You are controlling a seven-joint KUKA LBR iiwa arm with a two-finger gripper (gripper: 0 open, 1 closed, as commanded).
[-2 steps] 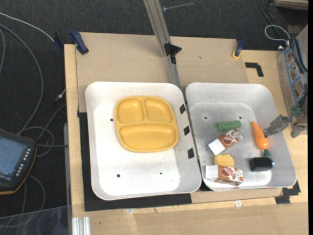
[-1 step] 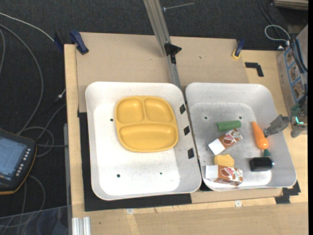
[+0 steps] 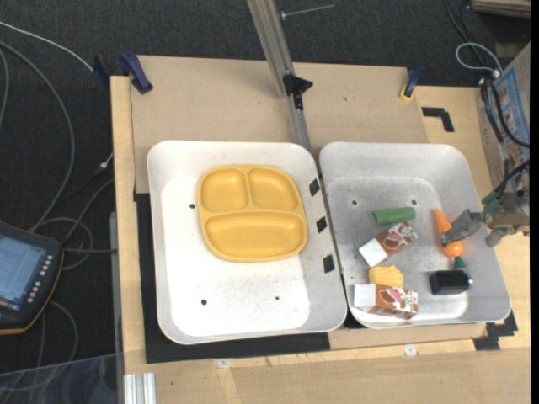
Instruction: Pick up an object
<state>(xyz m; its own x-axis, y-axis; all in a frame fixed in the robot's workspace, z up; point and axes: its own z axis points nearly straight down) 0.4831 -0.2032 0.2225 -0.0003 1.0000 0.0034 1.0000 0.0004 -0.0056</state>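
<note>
A yellow plate (image 3: 251, 212) lies in a white bin (image 3: 173, 251). Right of that plate, another white bin (image 3: 480, 225) holds a green block (image 3: 394, 215), an orange carrot (image 3: 446, 230), a black box (image 3: 448, 282) and a yellow piece (image 3: 386, 275). The tabletop (image 3: 210, 99) is tan.

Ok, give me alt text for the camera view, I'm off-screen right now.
The gripper sits at the right bin's right rim, beside an orange carrot-shaped toy, a green piece, a black block and small packets. The left bin holds a yellow divided plate.
</note>
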